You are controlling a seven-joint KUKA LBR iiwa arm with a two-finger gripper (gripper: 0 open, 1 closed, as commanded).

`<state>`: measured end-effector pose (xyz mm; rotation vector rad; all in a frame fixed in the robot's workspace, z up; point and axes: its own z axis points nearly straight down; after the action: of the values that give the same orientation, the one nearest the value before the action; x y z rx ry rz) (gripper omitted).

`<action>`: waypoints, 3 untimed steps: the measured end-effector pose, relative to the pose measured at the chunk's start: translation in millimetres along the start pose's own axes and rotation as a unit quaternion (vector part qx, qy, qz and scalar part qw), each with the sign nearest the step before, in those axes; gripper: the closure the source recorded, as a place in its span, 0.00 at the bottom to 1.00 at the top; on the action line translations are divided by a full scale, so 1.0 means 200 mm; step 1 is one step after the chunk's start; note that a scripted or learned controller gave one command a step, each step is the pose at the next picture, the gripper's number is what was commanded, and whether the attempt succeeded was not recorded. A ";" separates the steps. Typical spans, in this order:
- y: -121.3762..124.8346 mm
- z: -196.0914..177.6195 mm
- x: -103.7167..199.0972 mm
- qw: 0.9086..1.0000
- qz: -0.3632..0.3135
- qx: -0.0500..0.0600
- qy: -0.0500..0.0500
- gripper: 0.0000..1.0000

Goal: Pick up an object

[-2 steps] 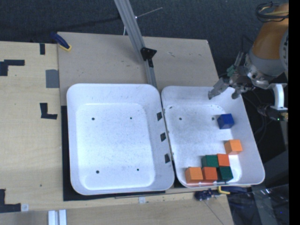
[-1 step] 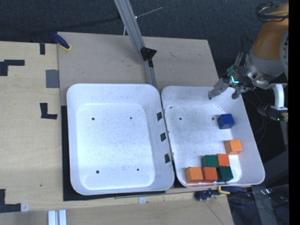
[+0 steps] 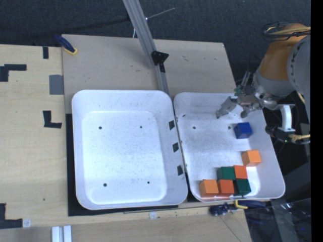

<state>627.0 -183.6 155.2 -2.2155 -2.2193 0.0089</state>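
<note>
The arm (image 3: 285, 59) reached in from the right, grey with its orange band showing at the upper right corner. Its jaws (image 3: 233, 108) hung over the far right part of the right bin (image 3: 202, 150), two grey fingers splayed apart, one (image 3: 224, 109) angling toward the left and one (image 3: 243, 116) pointing down toward the blue cube. Jaws stood open, nothing between them.

The blue cube (image 3: 243, 130) lay on the bin floor just beside and below the nearer fingertip, apart from it as far as could be judged. An orange cube (image 3: 251, 157) sat alone nearer the front right wall of the same bin. A cluster filled the front right corner: an orange block (image 3: 208, 187) at the left, another orange block (image 3: 226, 186) touching it, a dark green block (image 3: 226, 173) behind those, an orange-red block (image 3: 240, 172) beside the green, and a second dark green block (image 3: 243, 186) at the right end. The blocks in the cluster sat touching or nearly so.

The left bin (image 3: 81, 135) sat side by side with the right one, their rims meeting at the middle. A metal strut (image 3: 144, 32) ran at a slant from the top of the view down to the seam between the bins. The wooden bench (image 3: 30, 150) bore black tape marks at the left, and a blue and yellow item (image 3: 66, 44) lay near its far left corner.
</note>
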 end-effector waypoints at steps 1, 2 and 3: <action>0.02 0.23 0.01 1.000 -0.001 -0.001 0.000 0.00; 0.02 0.32 0.01 1.000 -0.001 -0.002 -0.001 0.00; 0.02 0.27 0.02 1.000 -0.001 -0.002 -0.001 1.00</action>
<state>630.3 -180.3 101.1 -2.2152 -2.2257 0.0051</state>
